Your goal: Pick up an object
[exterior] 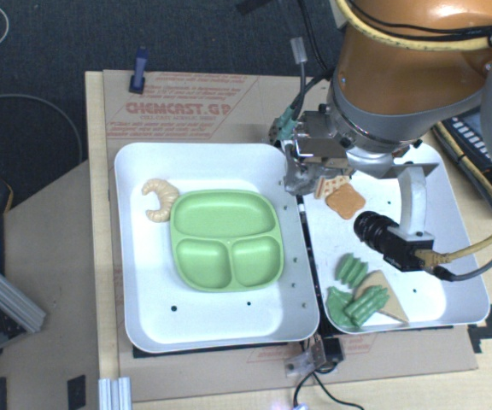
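Observation:
My gripper point(301, 176) hangs low over the top-left corner of the right bin point(459, 306), close to the divider between the bins. Just to its right lies a tan, cracker-like piece point(345, 201), partly under the wrist. Lower in that bin, green bean pods point(354, 293) lie against a tan wedge point(388, 304). In the left bin point(135, 229) a green divided plate point(226, 239) sits at the middle, with a pale croissant-shaped toy point(161, 198) touching its upper-left corner. The big orange and grey arm point(417, 49) hides the top of the right bin.
A black fitting with a tan hose point(389, 237) hangs over the middle of the right bin. A cardboard sheet point(178, 105) lies under both bins, with a blue clip point(138, 71) at its top edge. Cables and grey gear stand at the far left.

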`<control>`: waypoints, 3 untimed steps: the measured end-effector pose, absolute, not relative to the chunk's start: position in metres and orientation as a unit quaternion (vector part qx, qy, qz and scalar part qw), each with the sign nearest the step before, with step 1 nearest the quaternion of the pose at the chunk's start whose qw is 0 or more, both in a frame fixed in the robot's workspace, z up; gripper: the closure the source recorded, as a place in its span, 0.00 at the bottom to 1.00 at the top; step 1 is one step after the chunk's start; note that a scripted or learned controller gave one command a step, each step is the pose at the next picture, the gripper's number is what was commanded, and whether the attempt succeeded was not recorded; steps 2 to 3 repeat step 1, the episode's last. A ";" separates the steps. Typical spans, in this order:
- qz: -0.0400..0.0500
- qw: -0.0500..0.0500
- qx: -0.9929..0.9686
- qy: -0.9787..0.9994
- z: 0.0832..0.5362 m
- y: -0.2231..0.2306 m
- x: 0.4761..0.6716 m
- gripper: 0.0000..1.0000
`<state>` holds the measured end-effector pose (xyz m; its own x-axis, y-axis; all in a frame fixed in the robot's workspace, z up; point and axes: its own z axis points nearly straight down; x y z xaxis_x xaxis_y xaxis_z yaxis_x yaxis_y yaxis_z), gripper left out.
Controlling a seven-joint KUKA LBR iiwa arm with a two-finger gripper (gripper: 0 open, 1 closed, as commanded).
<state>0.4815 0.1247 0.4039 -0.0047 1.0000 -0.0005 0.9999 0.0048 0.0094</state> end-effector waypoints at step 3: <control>-0.001 -0.001 0.708 0.707 0.310 0.129 0.505 1.00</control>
